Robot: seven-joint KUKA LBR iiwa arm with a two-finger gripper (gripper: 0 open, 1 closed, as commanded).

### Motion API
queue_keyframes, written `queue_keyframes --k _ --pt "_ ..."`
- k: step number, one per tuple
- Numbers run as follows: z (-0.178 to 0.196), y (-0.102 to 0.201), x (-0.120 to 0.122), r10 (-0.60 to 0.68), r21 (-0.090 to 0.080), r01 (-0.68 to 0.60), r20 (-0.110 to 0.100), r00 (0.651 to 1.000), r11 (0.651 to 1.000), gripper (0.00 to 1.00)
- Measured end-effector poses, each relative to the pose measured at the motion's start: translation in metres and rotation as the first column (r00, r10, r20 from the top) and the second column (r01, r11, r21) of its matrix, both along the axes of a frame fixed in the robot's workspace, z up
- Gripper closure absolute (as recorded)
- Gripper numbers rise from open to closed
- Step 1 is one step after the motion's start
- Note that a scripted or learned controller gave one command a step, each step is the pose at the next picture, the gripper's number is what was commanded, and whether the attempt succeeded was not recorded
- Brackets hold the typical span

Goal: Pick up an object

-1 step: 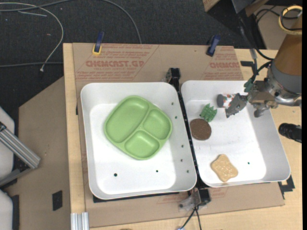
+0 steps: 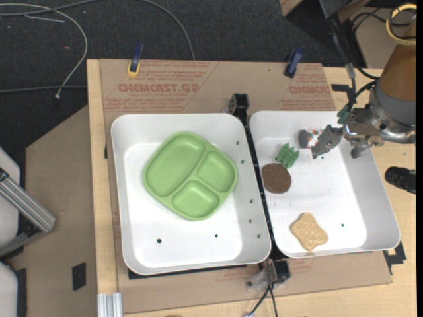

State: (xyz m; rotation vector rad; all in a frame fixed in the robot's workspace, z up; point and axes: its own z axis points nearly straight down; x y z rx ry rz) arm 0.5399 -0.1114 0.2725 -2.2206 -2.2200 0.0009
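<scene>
Divided plate (image 2: pixel 190 175) light green; bins (image 2: pixel 132 197) white; disc (image 2: pixel 276 178) brown; cracker (image 2: pixel 308 231) tan; small toy (image 2: pixel 287 155) green.

A: The arm (image 2: pixel 398 94) is cut off by the right edge; only the wrist end shows.

B: Tool (image 2: pixel 322 142) fingers?

A: Too small and blurred to tell their state. A small grey piece (image 2: pixel 304 137) just beside them can't be identified.

B: Desk (image 2: pixel 165 84)?

A: Its front runs off the bottom edge.
</scene>
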Motion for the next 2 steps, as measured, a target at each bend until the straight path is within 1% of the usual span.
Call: queue_keyframes --k 1,2 --pt "-0.049 -0.008 -0.006 -0.001 0.001 0.001 -0.006 1.000 1.000 0.00" --pt "-0.101 -0.018 -0.009 -0.002 0.002 0.002 -0.006 1.000 1.000 0.00"
